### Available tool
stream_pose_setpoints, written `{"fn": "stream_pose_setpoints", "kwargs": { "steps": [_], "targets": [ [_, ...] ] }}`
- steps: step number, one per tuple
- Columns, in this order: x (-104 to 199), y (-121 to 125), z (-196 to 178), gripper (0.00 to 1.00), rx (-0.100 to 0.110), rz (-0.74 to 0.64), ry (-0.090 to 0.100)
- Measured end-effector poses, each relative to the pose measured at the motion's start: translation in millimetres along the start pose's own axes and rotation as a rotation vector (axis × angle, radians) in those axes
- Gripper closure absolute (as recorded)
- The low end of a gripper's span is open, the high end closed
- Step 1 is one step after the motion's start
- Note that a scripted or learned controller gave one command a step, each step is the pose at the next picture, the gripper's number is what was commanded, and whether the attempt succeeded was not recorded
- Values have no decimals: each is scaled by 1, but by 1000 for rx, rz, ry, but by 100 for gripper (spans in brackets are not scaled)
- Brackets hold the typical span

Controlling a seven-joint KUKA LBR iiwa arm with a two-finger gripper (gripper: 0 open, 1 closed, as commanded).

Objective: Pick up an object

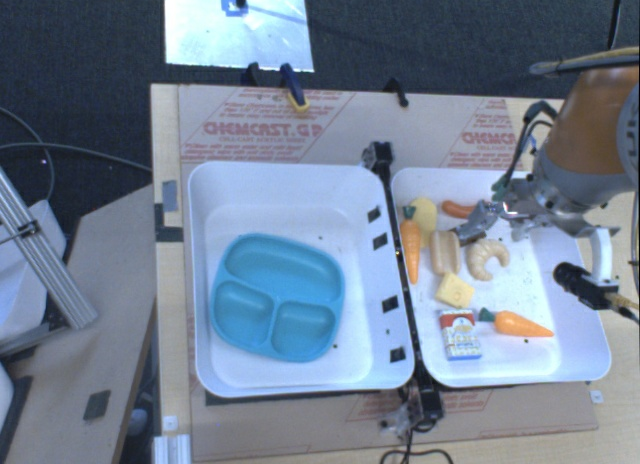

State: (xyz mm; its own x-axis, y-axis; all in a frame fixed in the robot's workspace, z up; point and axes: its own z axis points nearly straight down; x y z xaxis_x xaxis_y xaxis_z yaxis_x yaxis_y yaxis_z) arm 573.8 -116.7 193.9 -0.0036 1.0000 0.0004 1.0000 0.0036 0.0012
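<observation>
Overhead, arm (590,132) reaches leftward; end effector (483,220) above croissant (488,258), grip state unclear.

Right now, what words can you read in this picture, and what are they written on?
"CHEMCAST GP" in red on the brown board behind the bins.
The same red print on the board's right part, partly hidden.
Print on the small red-and-white box: too small to read.
</observation>
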Motion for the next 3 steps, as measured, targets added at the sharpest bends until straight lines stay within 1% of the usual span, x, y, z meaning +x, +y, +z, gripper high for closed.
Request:
{"fn": "stream_pose_setpoints", "kwargs": {
  "steps": [1,2,3],
  "targets": [
    [16,-54,114,0,3,3,0],
    [15,-51,99,100,-2,4,0],
    [79,-6,4,100,-13,-9,2]
  ]
}}
